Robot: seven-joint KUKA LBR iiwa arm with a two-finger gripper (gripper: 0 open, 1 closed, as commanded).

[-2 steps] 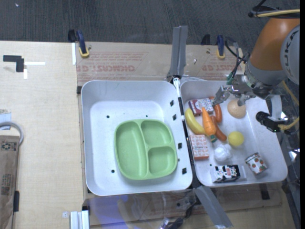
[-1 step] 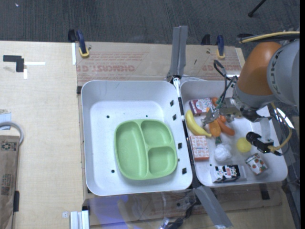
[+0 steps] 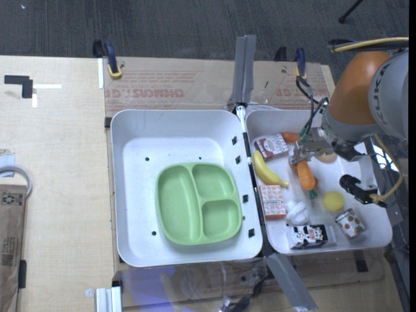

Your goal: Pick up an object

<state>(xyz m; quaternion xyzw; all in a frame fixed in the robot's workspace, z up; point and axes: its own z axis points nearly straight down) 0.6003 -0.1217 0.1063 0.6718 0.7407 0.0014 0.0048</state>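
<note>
Hovering over right bin [image 3: 380, 236], hand [image 3: 304, 155] sat just above carrot [image 3: 305, 174]; finger state impossible to tell. Banana [image 3: 263, 168] lay beside it. Green divided plate [image 3: 198, 203] rested in left bin [image 3: 130, 174].

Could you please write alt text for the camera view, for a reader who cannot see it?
The grey arm's pincer hangs low in the right bin, just above a carrot, with a banana, a lemon and small cartons around it. The left bin holds a green divided plate.
</note>
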